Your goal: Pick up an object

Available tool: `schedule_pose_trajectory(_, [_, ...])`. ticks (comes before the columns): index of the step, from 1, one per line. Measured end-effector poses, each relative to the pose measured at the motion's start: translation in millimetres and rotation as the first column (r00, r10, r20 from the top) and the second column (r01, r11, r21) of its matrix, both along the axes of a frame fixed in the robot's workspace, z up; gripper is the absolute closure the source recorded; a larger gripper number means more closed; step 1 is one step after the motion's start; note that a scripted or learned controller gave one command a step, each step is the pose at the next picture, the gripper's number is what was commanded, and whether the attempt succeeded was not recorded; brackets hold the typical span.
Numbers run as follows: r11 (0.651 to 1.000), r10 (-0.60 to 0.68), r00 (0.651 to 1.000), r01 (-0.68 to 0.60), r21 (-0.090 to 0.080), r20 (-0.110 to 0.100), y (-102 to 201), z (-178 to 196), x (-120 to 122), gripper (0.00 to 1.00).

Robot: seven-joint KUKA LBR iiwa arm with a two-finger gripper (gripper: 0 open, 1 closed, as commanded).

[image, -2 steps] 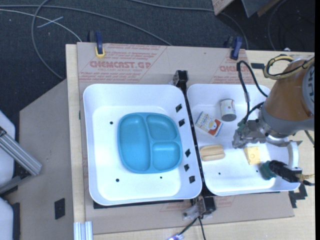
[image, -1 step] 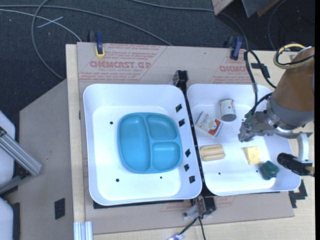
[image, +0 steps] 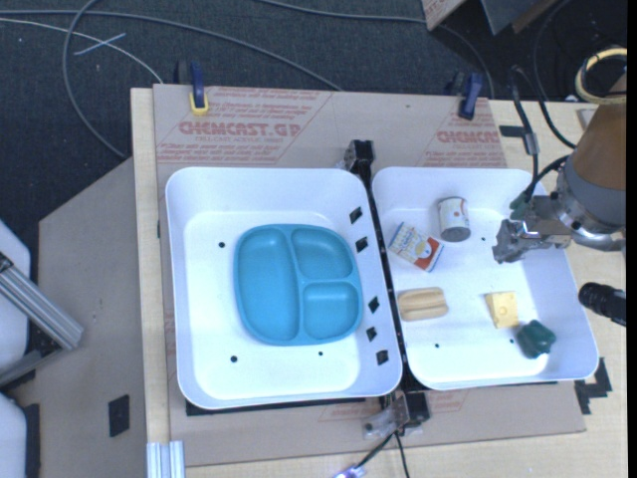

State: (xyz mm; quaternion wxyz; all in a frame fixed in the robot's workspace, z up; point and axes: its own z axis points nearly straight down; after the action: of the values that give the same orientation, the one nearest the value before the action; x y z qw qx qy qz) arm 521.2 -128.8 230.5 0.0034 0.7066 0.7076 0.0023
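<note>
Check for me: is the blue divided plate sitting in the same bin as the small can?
No, the blue divided plate lies in the left bin, while the small can is in the right bin with the other small items.
</note>
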Motion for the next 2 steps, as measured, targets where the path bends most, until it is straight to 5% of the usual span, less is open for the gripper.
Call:
schedule_pose_trajectory(1, [1.0, 0.0, 1.0, 0.0, 0.0, 0.0, 0, 54, 2, 1.0])
schedule_pose_trajectory(2, [1.0, 0.003, 1.0, -0.003, 0.004, -0.011, 42, 38, 12, 1.0])
